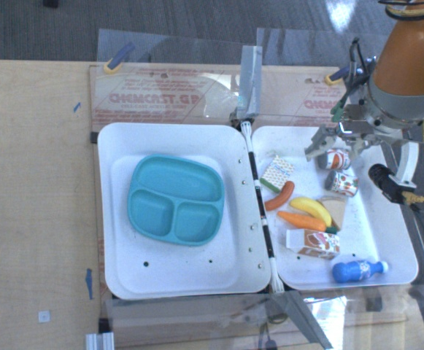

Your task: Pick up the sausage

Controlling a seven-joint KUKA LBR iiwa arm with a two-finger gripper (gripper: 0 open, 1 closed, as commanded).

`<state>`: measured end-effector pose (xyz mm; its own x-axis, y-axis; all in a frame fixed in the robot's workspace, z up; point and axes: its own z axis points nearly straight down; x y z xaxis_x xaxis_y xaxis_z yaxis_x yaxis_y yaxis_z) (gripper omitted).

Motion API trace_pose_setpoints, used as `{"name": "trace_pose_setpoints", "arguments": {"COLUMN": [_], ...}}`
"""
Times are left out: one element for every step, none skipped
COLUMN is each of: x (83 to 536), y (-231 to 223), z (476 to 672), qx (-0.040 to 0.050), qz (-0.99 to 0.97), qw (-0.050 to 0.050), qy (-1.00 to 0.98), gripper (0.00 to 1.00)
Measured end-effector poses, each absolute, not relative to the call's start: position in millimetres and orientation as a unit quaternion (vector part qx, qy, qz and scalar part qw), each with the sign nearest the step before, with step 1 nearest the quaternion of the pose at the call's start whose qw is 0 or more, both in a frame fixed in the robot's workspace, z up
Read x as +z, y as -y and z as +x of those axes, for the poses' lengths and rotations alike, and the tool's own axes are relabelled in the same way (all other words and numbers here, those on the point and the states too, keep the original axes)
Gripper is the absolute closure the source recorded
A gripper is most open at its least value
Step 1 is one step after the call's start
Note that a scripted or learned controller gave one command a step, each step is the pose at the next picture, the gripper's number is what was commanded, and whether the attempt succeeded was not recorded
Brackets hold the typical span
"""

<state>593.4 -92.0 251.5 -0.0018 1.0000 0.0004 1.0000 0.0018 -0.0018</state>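
The sausage (279, 195), a short orange-red link, lies tilted in the left part of the right bin (405, 257), close to the divider. My gripper (337, 149) hangs over the bin's far side, up and to the right of the sausage and well apart from it. It is open, with nothing between its fingers, right above a small red-and-white can (338, 160).
Next to the sausage are a checkered packet (277, 172), a carrot (301, 220), a banana (311, 208), a second can (343, 184), a carton (319, 243) and a blue bottle (357, 270). The left bin (117, 268) bears a teal divided plate (176, 200).
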Motion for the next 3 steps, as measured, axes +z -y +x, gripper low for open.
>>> {"name": "trace_pose_setpoints", "arguments": {"x": [109.2,88.7,88.7], "y": [103.3,91.7,94.8], "z": [570.1,517.6,588.7], "qx": [-0.0015,-0.0031,-0.0032], "qz": [-0.737,-0.726,-0.784], "qw": [-0.001,-0.002,-0.003], "qy": [0.676,0.688,0.621], "gripper": [0.00,0.00,0.00]}}
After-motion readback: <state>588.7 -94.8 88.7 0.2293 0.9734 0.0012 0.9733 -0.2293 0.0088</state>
